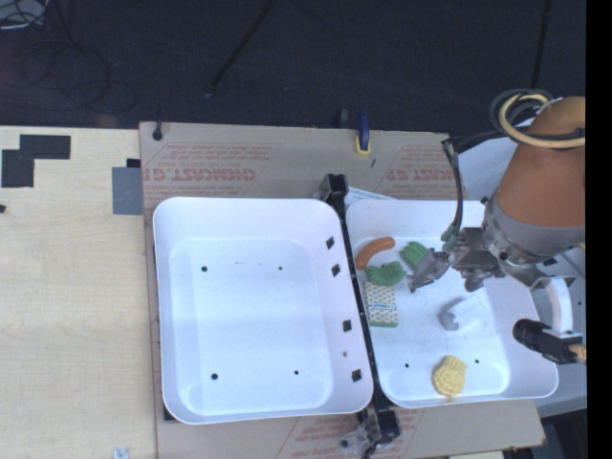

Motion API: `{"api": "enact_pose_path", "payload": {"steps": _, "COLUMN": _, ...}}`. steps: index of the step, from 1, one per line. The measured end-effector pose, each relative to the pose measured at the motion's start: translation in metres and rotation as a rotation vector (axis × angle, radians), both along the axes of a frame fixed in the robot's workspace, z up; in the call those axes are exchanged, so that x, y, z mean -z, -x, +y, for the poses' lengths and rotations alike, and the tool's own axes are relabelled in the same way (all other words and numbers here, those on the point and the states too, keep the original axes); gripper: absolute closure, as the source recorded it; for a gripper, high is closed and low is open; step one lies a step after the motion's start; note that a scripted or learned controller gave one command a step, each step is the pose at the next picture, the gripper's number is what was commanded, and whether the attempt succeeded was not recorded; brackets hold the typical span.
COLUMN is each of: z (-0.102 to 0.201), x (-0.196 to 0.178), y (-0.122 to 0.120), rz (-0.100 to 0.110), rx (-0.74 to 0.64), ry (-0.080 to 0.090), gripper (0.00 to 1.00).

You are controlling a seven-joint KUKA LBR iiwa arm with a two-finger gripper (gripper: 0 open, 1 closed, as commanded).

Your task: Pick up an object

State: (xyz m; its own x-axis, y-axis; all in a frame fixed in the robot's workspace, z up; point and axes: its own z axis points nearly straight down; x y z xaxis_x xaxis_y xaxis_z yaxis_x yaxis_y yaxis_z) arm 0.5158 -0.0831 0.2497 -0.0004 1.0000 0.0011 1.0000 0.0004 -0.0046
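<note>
Two white bins sit side by side on a cardboard sheet [249, 165] over a pale wooden bench [67, 295], dark floor behind. In the right bin [521, 385], an orange sausage [374, 250] lies slanted, its upper end pointing right; green pieces [386, 273], a patterned block [382, 305], a grey lump [451, 317] and yellow corn [449, 376] lie nearby. The left bin [182, 228] adjoins it. The gripper [427, 269] hangs beside the green pieces; I cannot tell how its jaws stand.

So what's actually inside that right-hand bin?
The right bin holds an orange sausage-like piece, two green pieces, a patterned block, a yellow corn-like toy and a small grey item. The arm covers the bin's upper right part.
</note>
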Motion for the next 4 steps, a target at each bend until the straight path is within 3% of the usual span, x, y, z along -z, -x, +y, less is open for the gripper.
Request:
{"api": "enact_pose_path", "payload": {"steps": 1, "z": -0.001, "x": -0.01, "y": 0.0, "rz": 0.002, "rx": 0.001, "ry": 0.0, "gripper": 1.0}}
{"api": "enact_pose_path", "payload": {"steps": 2, "z": 0.055, "x": -0.067, "y": -0.051, "rz": -0.01, "rx": -0.007, "ry": 0.0, "gripper": 1.0}}
{"api": "enact_pose_path", "payload": {"steps": 3, "z": 0.15, "x": -0.137, "y": 0.04, "rz": -0.006, "rx": -0.013, "ry": -0.003, "gripper": 1.0}}
{"api": "enact_pose_path", "payload": {"steps": 4, "z": 0.149, "x": -0.256, "y": -0.041, "rz": -0.018, "rx": -0.004, "ry": 0.001, "gripper": 1.0}}
